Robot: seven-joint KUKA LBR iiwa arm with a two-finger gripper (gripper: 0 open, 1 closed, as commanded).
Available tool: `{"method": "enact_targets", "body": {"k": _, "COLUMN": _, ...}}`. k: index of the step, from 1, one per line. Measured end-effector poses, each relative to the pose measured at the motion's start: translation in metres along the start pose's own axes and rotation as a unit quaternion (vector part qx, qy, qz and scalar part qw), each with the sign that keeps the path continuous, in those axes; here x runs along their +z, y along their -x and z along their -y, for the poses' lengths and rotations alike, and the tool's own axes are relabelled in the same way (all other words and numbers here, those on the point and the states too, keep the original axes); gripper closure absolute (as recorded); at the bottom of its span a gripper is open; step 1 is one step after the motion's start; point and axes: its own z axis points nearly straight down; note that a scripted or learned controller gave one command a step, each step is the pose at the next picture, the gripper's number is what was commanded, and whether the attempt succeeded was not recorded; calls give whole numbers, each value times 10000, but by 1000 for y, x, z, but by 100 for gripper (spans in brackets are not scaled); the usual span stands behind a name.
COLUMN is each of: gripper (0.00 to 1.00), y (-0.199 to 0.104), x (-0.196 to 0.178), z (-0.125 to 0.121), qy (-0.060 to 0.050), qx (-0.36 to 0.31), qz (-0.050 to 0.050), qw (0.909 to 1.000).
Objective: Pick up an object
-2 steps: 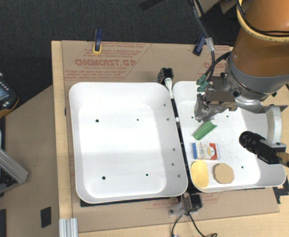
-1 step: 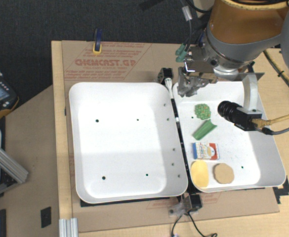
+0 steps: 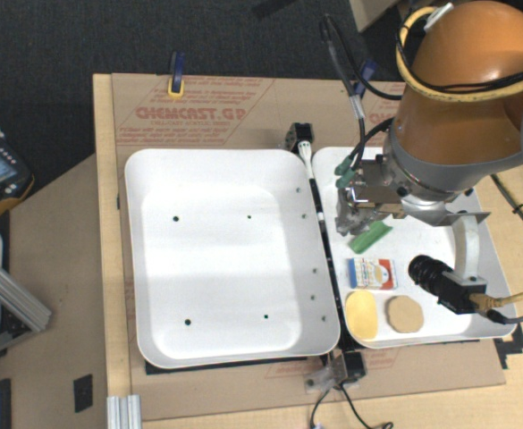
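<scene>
My gripper (image 3: 358,211) hangs low over the back left part of the right bin (image 3: 476,329), under the big orange and grey wrist. A green stick-shaped object (image 3: 372,236) lies tilted just below and in front of the gripper; whether the two touch is unclear. A bit of green (image 3: 342,173) also shows behind the gripper. Further forward lie a small red, white and blue packet (image 3: 371,273), a yellow oval piece (image 3: 361,315) and a tan round piece (image 3: 405,314). The arm hides the back right of this bin.
The left bin (image 3: 154,186) is a wide white tray with a few small dark holes. A black divider with a clamp (image 3: 299,138) runs between the bins. Both bins rest on a cardboard sheet (image 3: 198,105). A blue clip (image 3: 177,68) sits at its far edge.
</scene>
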Motion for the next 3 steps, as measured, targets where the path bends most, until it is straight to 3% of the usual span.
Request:
{"method": "enact_targets", "body": {"k": 1, "gripper": 100, "y": 64, "x": -24, "z": -3, "qy": 73, "qx": 14, "qz": 5, "qw": 10000}}
{"method": "enact_targets", "body": {"k": 2, "gripper": 100, "y": 138, "x": 32, "z": -3, "qy": 19, "qx": 23, "qz": 0, "qw": 10000}}
{"method": "enact_targets", "body": {"k": 3, "gripper": 100, "y": 75, "x": 73, "z": -43, "qy": 25, "qx": -51, "qz": -17, "qw": 10000}}
